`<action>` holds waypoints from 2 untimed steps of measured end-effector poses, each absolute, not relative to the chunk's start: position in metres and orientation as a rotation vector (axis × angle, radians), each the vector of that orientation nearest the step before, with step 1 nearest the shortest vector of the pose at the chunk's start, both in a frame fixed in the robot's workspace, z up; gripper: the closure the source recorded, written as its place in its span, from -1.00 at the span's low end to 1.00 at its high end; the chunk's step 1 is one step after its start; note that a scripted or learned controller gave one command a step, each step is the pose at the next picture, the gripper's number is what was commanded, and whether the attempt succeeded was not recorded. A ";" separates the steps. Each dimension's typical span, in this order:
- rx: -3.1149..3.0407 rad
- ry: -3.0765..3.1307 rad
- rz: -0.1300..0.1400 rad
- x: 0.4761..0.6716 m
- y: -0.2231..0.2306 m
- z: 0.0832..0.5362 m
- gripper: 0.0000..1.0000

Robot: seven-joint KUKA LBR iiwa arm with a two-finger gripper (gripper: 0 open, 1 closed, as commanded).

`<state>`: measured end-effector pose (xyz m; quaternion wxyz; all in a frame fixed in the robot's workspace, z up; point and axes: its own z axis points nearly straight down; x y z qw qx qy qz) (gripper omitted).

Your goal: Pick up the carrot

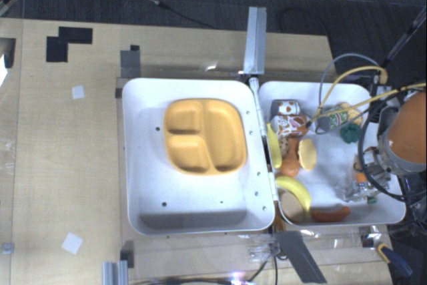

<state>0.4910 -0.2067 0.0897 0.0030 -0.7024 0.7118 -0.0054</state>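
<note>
The carrot (291,162) is a short orange piece lying in the left part of the right bin (393,213), just under a red and white can (288,122) and beside a pale yellow round piece (307,154). My gripper (358,190) hangs low over the right side of the same bin, about a hand's width to the right of the carrot and apart from it. The orange band of the arm (407,133) sits above it at the right edge. Cables partly cover the gripper.
A banana (295,191) lies below the carrot and a red sausage (329,213) near the bin's front wall. A green bottle (337,118) and a teal piece (350,134) lie at the back. The left bin (143,163) holds a yellow divided plate (203,135).
</note>
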 end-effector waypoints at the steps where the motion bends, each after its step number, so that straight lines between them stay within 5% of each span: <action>1: -2.262 2.169 -0.013 0.490 -0.182 0.149 1.00; 2: -2.239 2.193 -0.012 0.524 -0.186 0.190 1.00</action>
